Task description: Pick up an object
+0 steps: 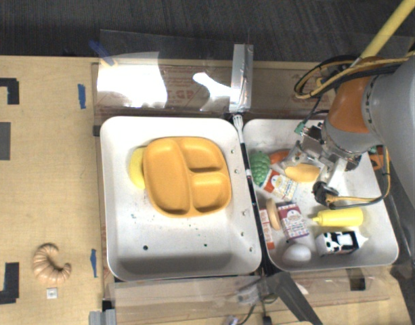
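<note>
Your likeliest target, a pale orange oval object (302,173), lies in the right bin (386,246) near its back left, directly beneath the gripper (307,160). You cannot tell how the gripper stands or whether it grips anything. Nearby: green toy (260,162), yellow bottle (339,217), maroon box (292,221), black-and-white cow toy (341,242). The left bin (119,235) carries an orange divided tray (187,175).

Your gripper (309,162) low in the right bin (383,249) over the toys, orange divided tray (187,175) in the left bin (187,256), croissant (51,263) on the counter (38,181).
</note>
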`<state>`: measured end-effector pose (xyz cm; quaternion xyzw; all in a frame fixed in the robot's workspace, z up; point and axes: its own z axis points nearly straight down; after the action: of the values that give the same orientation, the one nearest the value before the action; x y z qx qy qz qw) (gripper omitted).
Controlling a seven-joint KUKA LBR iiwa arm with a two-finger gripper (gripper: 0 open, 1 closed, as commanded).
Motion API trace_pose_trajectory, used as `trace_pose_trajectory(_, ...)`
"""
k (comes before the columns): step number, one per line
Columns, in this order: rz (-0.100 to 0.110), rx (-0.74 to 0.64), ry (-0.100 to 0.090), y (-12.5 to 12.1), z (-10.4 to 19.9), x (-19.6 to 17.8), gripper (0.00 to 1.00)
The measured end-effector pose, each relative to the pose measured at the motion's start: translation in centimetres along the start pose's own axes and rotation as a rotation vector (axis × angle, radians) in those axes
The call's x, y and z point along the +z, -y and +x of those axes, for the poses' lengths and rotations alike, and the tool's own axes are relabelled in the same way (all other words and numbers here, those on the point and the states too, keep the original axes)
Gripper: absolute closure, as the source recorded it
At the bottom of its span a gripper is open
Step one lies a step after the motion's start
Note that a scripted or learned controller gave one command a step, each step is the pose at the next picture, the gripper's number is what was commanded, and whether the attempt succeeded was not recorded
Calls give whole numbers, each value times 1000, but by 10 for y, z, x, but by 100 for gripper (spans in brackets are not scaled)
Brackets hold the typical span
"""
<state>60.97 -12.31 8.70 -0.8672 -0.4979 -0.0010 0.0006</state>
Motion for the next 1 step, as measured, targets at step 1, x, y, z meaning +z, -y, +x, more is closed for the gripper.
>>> trace_pose_trajectory(1,-2,0,-1,-1,0,-11,100)
